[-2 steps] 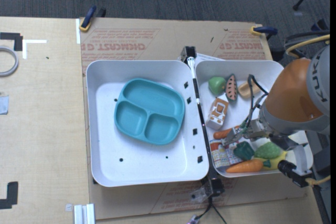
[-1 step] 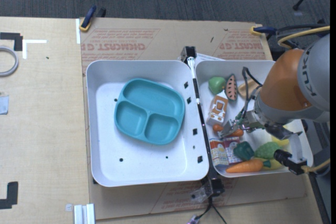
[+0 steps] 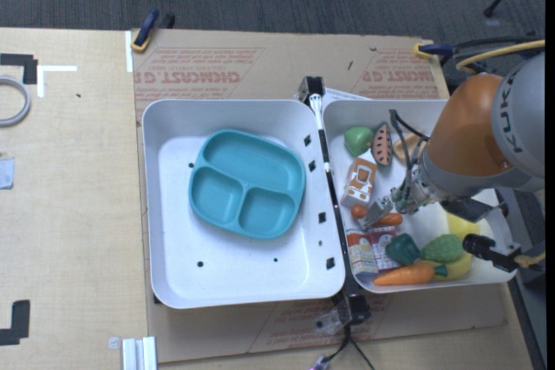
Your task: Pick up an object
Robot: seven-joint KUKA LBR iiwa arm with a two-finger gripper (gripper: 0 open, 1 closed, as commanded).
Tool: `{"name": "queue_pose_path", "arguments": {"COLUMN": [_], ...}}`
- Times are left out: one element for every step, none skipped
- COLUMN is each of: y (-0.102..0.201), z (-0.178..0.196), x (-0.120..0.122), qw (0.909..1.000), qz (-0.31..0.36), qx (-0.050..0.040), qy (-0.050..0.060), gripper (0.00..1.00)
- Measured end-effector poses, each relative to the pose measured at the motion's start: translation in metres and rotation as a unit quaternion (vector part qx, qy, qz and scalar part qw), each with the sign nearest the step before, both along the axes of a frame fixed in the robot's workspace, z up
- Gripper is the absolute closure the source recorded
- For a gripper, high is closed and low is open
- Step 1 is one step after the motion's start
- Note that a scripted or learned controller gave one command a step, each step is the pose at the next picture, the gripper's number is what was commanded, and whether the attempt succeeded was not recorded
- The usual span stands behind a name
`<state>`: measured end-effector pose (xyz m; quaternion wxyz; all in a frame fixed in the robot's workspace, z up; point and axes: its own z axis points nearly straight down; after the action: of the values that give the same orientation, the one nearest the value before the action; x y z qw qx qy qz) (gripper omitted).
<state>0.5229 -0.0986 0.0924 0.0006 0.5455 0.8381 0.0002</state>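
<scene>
My gripper (image 3: 379,211) reaches down into the right bin (image 3: 381,111), its grey fingertips low among the toy food. It hovers just over a small red piece (image 3: 384,222) and beside an orange-and-white carton (image 3: 360,181). Around it lie a green ball (image 3: 356,139), a watermelon slice (image 3: 384,143), a red-and-white packet (image 3: 363,253), a dark green piece (image 3: 403,249), a carrot (image 3: 404,275), a green leafy vegetable (image 3: 443,249) and a yellow item (image 3: 462,230). The grey arm with its orange band (image 3: 468,127) covers the bin's right part.
The left bin (image 3: 173,256) holds a teal divided plate (image 3: 247,184). Both bins rest on a cardboard sheet (image 3: 217,65). A black clip (image 3: 311,87) sits at the top of the wall between the bins, and cables trail at the bench's front edge.
</scene>
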Motion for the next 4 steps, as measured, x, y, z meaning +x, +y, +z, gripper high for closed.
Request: {"name": "queue_pose_path", "arguments": {"y": [-0.0005,-0.0006,-0.0006,-0.0006], "z": [-0.0001,-0.0001,-0.0001,-0.0001], "x": [-0.0014,-0.0014,-0.0014,-0.0014], "qw": [0.9879,0.9878,0.9878,0.9878], "qz": [0.155,0.155,0.155,0.155], "qx": [-0.0001,0.0,0.0,0.0], "qy": [0.0,0.0,0.0,0.0], "gripper": [0.0,0.0,0.0,0.0]}}
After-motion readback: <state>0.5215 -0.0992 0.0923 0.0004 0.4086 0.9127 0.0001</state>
